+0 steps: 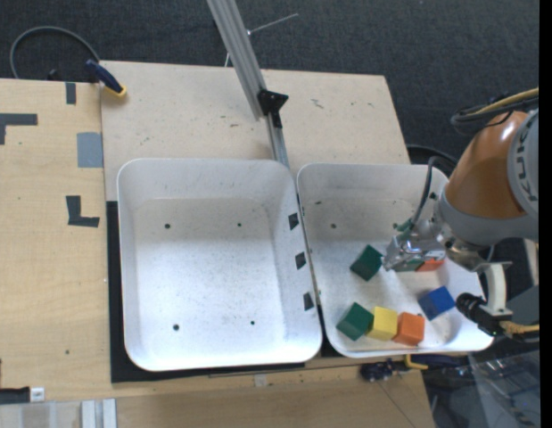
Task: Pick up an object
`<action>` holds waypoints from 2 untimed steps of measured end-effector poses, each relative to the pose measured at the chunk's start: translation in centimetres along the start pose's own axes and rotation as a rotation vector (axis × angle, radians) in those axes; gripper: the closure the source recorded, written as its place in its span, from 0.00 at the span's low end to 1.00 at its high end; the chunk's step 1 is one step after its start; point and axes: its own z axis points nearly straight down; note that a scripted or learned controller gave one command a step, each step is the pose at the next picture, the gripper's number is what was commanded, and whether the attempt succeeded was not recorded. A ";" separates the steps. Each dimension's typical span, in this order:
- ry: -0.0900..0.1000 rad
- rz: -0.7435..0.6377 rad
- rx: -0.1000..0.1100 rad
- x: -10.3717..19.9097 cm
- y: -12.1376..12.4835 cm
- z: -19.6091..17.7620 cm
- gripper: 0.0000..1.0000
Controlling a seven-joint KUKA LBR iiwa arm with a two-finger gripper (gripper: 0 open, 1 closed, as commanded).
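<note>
The right bin (347, 185) holds several small blocks. A dark green block (366, 262) lies mid-bin, just left of my gripper (404, 255), which hangs low over the bin floor. A red-orange block (431, 261) peeks out on the gripper's right side, partly hidden by it. Along the bin's near edge sit a second green block (354, 320), a yellow block (383, 322) and an orange block (410, 328) in a row. A blue block (436, 302) lies to their upper right.
The left bin (133, 239) stands beside the right one, sharing a middle wall. A slanted metal rail (244, 52) runs down to the bins' far edge. The arm's orange band (490, 168) looms over the right bin's right side.
</note>
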 end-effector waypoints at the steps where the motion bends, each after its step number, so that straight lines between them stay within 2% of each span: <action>1: 0.000 -0.002 -0.002 0.5 -0.3 -6.1 1.00; 2: 0.000 -0.001 -0.002 0.5 -0.2 -10.5 1.00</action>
